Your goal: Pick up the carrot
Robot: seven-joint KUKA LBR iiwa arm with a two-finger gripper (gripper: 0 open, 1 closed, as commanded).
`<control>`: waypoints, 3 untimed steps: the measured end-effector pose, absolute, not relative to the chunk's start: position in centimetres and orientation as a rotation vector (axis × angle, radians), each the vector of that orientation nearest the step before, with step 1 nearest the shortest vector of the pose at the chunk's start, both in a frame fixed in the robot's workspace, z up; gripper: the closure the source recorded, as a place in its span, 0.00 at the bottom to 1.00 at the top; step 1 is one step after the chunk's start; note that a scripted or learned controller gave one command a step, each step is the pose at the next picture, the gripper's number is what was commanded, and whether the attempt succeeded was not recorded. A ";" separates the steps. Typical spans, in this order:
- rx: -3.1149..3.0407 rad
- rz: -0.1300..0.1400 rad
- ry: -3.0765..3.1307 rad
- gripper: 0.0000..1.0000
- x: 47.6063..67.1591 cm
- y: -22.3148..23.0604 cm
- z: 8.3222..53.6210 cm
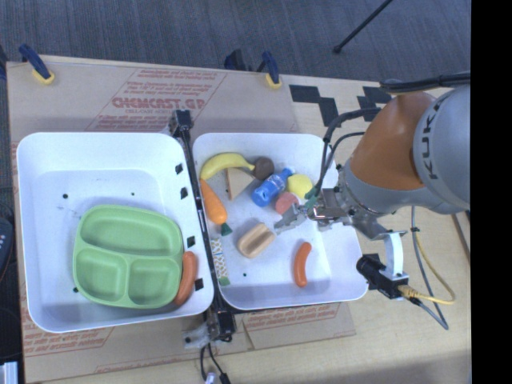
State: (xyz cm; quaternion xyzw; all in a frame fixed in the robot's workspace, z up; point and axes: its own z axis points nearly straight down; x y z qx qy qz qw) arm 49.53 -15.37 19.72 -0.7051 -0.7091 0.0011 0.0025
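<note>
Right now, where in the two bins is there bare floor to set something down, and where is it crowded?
Left bin: bare floor above the green tray. Right bin: a bare strip along the near wall, between the bread roll and the hot dog. Crowded: the right bin's far half, where the banana, carrot, blue bottle and gripper cluster.

A flat brown cardboard sheet with red lettering [160, 94] covers the bench, held at its far edge by blue-and-yellow clamps [36, 64]. Two shallow white plastic bins [32, 174] lie side by side on it, touching at the middle.
</note>
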 end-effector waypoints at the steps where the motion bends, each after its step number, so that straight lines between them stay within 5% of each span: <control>1: -2.292 0.004 -2.143 0.00 51.6 -9.7 9.1; 2: -2.285 0.007 -2.147 1.00 51.6 -9.8 10.1; 3: -2.680 0.005 -1.626 1.00 47.5 -9.8 11.8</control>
